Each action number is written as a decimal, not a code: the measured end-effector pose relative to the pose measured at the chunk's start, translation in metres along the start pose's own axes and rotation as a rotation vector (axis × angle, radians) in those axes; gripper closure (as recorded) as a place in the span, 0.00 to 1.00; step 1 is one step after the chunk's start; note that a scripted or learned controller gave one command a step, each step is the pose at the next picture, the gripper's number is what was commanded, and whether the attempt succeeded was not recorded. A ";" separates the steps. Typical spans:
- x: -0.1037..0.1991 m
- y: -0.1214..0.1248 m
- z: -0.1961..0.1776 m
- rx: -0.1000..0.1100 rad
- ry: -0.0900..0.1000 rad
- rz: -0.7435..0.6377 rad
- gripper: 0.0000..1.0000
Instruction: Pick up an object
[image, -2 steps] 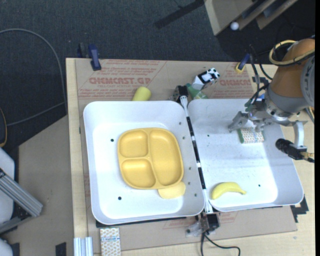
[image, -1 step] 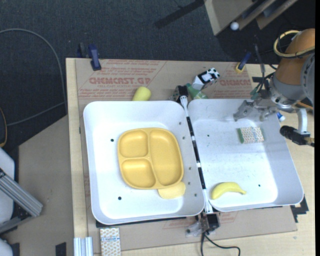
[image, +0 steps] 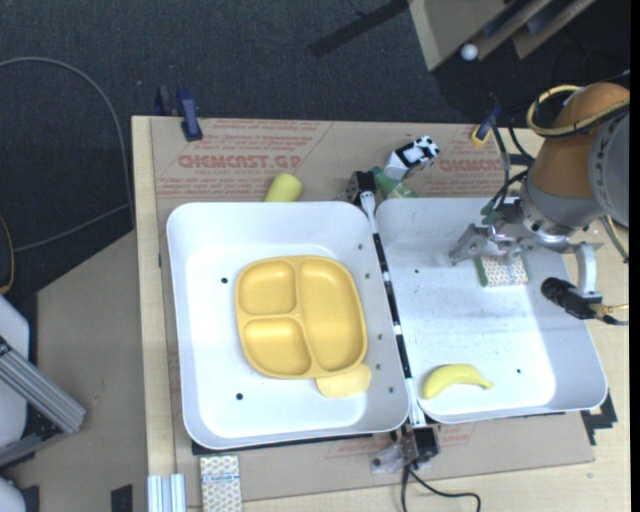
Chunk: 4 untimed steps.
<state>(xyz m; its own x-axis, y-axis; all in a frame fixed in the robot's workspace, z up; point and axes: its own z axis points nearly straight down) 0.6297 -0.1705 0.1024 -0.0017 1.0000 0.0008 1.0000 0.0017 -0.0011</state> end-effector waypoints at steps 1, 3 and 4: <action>-0.040 0.037 -0.026 -0.003 -0.003 0.001 0.00; 0.000 0.004 -0.016 0.000 0.000 0.000 0.00; -0.041 0.037 -0.064 -0.005 -0.004 0.002 0.00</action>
